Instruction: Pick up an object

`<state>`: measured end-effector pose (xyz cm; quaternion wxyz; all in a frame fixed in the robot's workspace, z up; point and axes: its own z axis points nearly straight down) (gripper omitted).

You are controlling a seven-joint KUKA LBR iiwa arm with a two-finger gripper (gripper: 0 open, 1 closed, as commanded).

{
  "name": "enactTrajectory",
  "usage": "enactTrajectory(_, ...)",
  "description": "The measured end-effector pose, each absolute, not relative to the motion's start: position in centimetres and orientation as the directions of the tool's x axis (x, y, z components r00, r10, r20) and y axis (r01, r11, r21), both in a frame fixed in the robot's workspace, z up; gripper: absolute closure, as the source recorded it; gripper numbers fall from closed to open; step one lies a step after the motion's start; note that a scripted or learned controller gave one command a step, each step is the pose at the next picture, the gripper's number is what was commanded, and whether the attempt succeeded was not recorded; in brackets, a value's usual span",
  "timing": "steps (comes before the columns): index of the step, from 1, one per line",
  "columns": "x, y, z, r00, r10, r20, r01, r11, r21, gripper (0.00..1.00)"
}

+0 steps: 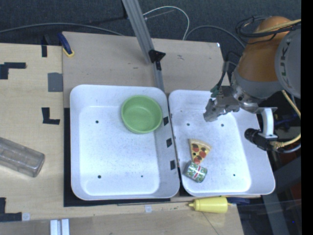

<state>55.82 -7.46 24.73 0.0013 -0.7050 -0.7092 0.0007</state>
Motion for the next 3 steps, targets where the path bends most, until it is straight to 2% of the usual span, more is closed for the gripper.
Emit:
enactTrajectory(1,55.0,-1.2,24.8,-0.008,1.0,0.002,1.0,0.008,-0.003,1.0)
enactTrajectory(3,53.4,9.7,22.1,-0.007,1.0,0.001,1.0,0.007,-0.005,1.0)
